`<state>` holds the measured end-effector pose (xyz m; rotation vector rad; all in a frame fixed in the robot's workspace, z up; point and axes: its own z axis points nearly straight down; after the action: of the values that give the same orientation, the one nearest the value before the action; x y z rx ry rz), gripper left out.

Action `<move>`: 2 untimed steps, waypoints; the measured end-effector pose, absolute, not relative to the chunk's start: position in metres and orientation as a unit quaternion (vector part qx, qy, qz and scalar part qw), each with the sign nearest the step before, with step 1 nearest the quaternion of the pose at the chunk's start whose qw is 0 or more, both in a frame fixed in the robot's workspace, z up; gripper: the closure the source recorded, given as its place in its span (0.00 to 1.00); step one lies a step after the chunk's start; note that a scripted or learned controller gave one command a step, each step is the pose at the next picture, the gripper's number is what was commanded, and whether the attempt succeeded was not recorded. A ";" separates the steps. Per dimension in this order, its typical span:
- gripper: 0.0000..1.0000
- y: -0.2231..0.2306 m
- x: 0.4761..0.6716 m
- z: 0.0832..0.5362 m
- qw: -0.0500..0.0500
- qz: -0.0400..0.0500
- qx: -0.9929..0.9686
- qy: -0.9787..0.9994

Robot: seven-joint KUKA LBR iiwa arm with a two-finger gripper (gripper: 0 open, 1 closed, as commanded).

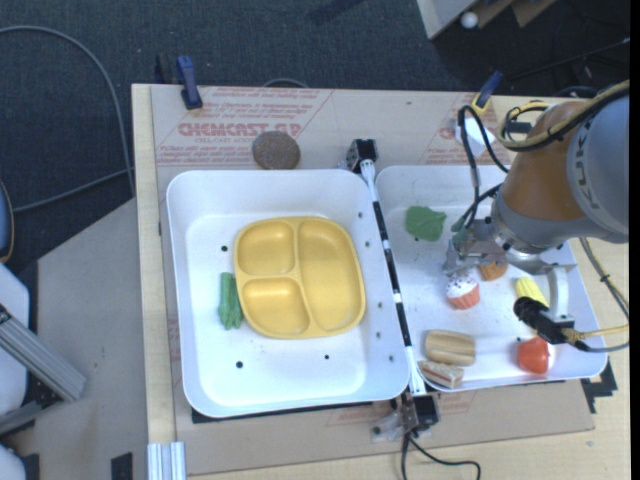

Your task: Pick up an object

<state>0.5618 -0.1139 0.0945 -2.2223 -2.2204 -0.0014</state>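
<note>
My gripper (468,264) hangs over the middle of the right bin (420,190), just above a small cupcake-like toy (462,291) with a white top and red base. An orange piece (492,266) lies right beside the gripper. Elsewhere in that bin lie a green leafy toy (426,223), a yellow piece (529,290), a red tomato-like toy (534,355), a hot dog bun (449,346) and a second bread-like piece (440,373). Nothing visibly sits in the gripper.
The left bin (195,268) holds a yellow divided plate (298,274) and a green pea pod (230,301). A brown disc (275,150) rests on the bench behind the bins. Cables run past the right bin's far and right sides.
</note>
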 end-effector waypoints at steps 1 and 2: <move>0.00 -0.114 0.562 0.094 0.000 0.000 -0.707 -0.707; 1.00 -0.113 0.562 0.104 -0.001 -0.001 -0.708 -0.707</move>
<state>0.5622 -0.1133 0.1043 -2.2235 -2.2208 -0.0034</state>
